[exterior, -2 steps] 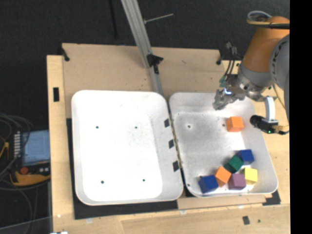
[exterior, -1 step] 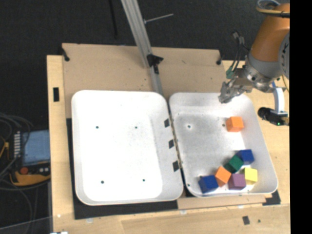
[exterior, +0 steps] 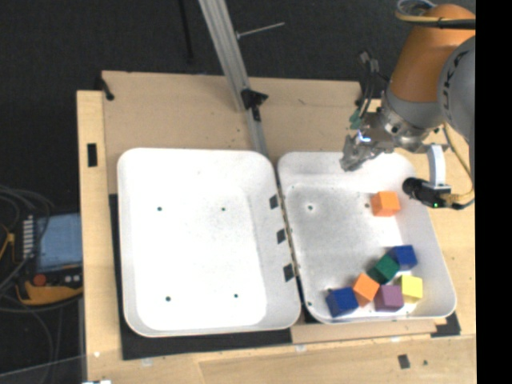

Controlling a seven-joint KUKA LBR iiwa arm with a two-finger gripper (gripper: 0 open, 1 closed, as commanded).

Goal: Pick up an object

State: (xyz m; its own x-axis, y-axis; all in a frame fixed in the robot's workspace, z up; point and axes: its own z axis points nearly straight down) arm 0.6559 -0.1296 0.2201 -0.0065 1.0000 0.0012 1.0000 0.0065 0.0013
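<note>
Blocks lie in the right bin [exterior: 316,174], seven of them. One orange block [exterior: 385,203] sits alone toward the bin's far right side, well apart from the others. The rest are bunched in the near right corner: a blue block [exterior: 405,256] and a green block [exterior: 387,267] touching at the top of the cluster, a yellow block [exterior: 411,286] just below them, a purple block [exterior: 390,297] beside the yellow one, a second orange block [exterior: 366,287] to its left, and a second blue block [exterior: 342,301] at the left end of the group, close to the bin's near wall.

The gripper [exterior: 353,160] hangs over the far edge of the right bin, near its top rim, pointing down and to the left. It is well apart from the lone orange block and farther still from the cluster. Nothing is seen between its fingers; whether the jaws are apart or together cannot be told at this angle.

The left bin [exterior: 192,162] lies just beside the right one, the two touching along their shared edge.
</note>
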